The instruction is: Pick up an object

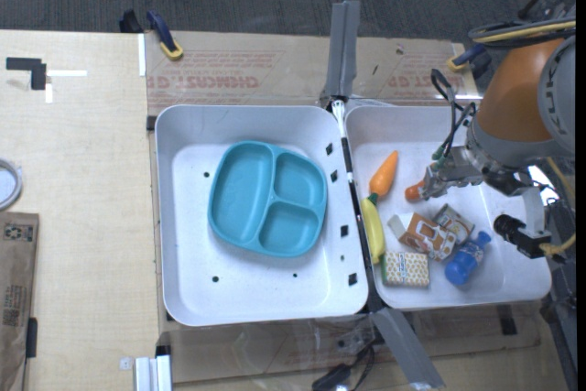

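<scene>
Grey end effector (439, 178) low in the right bin (513, 288), over a small orange-red item (417, 191).
Finger state: cannot tell; no grasp visible. Carrot (385, 172) lies just left, long axis tilted up-right; banana (372, 229) further left along the wall.

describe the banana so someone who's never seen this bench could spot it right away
Look at the right bin, the one crowded with small items. Along its left wall, next to the divider between the two bins, lies the banana, running lengthwise just below the carrot. It is the only long yellow thing there; the carrot is orange, and the cracker packet by its lower end is square.
</scene>
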`<state>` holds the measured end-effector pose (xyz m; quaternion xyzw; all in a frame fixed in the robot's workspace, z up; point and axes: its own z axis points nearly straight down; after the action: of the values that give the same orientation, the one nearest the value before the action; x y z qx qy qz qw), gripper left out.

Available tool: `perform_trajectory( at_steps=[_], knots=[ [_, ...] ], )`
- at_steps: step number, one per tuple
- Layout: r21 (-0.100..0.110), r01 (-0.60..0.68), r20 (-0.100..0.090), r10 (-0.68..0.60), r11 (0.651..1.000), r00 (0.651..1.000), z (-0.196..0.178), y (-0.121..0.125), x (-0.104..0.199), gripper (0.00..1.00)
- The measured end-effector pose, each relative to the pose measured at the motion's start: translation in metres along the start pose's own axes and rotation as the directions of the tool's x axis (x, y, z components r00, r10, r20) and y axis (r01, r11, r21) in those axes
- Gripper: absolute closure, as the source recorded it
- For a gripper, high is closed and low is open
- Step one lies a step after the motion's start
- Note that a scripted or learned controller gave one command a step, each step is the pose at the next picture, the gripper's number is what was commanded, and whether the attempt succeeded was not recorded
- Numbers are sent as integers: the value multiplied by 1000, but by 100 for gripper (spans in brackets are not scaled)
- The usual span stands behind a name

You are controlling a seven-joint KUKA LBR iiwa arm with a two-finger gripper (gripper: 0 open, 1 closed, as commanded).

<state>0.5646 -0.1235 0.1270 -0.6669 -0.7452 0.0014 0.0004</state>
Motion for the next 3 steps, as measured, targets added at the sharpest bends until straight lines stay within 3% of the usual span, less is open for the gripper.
perform_trajectory(
  at_steps=[1,2,3],
  knots=[
    [0,0,0,0,1000,1000,0,0,0,0],
    [0,8,-2,-8,1000,1000,36,-32,15,0],
    [0,4,-1,-4,1000,1000,27,-32,13,100]
  ],
)
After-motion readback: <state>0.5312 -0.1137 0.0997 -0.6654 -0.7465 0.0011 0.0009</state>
